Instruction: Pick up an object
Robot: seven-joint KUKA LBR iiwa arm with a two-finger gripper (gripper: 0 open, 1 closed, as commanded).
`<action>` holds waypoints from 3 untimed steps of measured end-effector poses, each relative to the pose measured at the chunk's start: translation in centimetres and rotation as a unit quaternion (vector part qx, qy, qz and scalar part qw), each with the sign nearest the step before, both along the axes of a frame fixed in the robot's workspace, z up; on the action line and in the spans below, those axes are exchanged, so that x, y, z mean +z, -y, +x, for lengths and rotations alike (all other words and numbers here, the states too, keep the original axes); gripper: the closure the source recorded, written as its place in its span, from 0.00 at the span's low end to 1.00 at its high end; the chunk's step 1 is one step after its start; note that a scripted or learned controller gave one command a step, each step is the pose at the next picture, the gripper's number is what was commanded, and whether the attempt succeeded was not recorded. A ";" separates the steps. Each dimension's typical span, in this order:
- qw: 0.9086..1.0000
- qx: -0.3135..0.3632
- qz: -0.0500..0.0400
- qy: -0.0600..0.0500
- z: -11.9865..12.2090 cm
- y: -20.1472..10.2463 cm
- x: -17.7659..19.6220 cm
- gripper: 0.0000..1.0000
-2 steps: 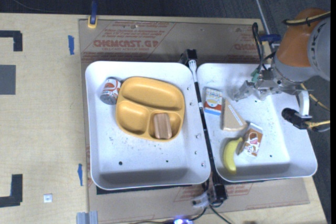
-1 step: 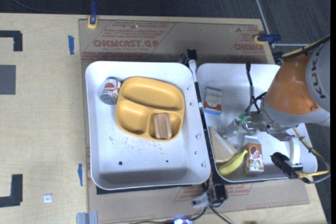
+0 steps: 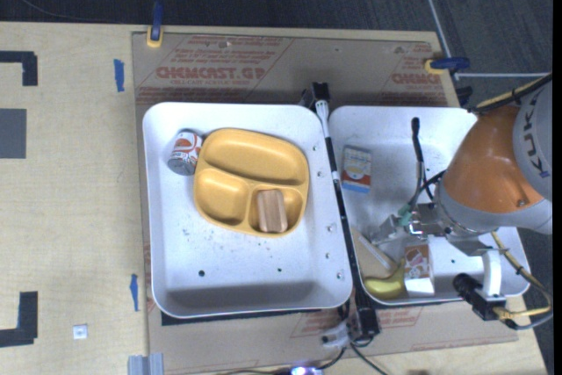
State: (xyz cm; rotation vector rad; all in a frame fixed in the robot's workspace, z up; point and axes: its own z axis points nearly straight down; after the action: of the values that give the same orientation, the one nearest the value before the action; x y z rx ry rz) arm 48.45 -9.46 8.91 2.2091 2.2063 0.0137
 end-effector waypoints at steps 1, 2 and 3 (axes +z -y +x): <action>1.000 -0.002 -0.005 0.004 0.2 0.4 1.1 1.00; 1.000 -0.002 -0.005 0.004 0.2 0.4 1.1 0.00; 1.000 -0.001 0.001 -0.003 -0.2 0.0 0.0 0.00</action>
State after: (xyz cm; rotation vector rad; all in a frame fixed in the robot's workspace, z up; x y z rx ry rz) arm 48.26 -9.42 8.93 2.2152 2.2094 0.0087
